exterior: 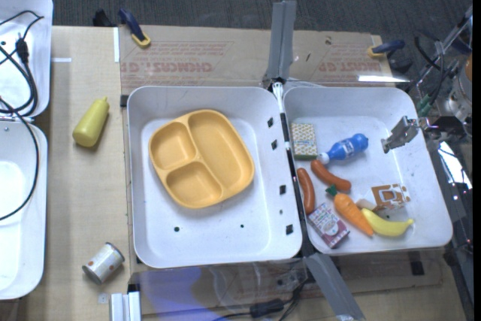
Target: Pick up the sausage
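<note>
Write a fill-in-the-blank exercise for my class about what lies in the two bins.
1. The yellow plate lies in the ____ bin.
2. The bottle has a ____ cap.
3. The carrot lies beside the yellow ____.
4. The two sausages lie in the ____ bin.

Missing words: left; white; banana; right
</note>
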Available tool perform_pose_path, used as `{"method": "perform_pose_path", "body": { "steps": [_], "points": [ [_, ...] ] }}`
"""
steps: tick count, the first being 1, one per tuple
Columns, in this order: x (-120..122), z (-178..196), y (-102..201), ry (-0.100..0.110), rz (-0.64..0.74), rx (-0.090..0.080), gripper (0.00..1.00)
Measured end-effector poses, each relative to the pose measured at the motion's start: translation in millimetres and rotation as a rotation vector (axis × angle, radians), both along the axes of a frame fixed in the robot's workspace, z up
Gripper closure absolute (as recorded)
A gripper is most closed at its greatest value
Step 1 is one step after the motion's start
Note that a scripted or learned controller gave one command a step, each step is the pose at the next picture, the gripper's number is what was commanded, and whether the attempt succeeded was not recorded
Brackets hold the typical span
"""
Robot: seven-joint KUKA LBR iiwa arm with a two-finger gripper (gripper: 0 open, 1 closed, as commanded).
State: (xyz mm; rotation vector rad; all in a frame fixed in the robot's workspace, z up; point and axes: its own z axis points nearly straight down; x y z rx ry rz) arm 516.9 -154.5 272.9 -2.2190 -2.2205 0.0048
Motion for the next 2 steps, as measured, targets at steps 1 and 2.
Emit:
{"method": "perform_pose_path", "body": {
  "steps": [1, 2],
  "points": [
    [6.2, -76.9, 88.5, 0.0, 0.002, 0.0, 0.0],
    [-6.8, -101.1, 60.7, 0.0, 0.085, 0.001, 0.0]
  ]
}}
